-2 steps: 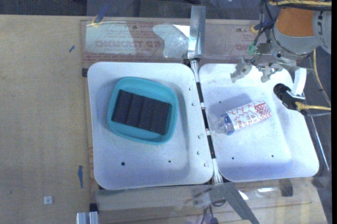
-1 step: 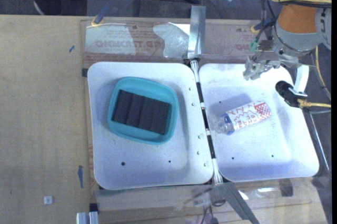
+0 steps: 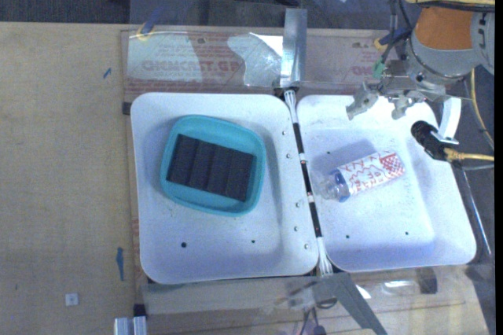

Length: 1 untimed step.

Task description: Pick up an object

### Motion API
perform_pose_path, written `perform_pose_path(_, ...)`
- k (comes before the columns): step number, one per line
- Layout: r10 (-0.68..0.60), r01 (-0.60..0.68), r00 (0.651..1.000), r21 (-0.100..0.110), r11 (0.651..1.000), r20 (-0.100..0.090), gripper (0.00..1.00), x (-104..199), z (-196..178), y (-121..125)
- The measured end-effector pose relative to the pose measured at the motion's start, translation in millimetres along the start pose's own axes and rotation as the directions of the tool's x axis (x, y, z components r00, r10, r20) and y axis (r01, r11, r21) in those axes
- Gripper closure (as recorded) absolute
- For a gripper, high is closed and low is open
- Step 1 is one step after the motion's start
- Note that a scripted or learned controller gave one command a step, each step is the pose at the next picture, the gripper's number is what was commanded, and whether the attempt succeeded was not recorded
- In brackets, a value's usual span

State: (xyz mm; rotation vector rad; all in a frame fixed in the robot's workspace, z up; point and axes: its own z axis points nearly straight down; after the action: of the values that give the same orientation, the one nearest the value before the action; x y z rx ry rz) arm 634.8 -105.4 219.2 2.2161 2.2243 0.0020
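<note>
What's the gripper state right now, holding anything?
Gripper: open, nothing between its fingers, over the far edge of the right bin. The bottle lies in that bin, apart from it.

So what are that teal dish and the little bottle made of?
The teal dish looks like moulded plastic with a matte finish: even colour, rounded rim. The dark ribbed block inside it could be foam or rubber; hard to tell. The small bottle seems to be clear plastic, see-through at its cap end, wrapped in a red-and-white patterned label.
</note>
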Motion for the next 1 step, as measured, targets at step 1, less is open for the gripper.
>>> perform_pose_path(1, -0.105, 0.105, 0.994, 0.002, 0.994, -0.001, 0.0, -8.3, 115.1, -57.1)
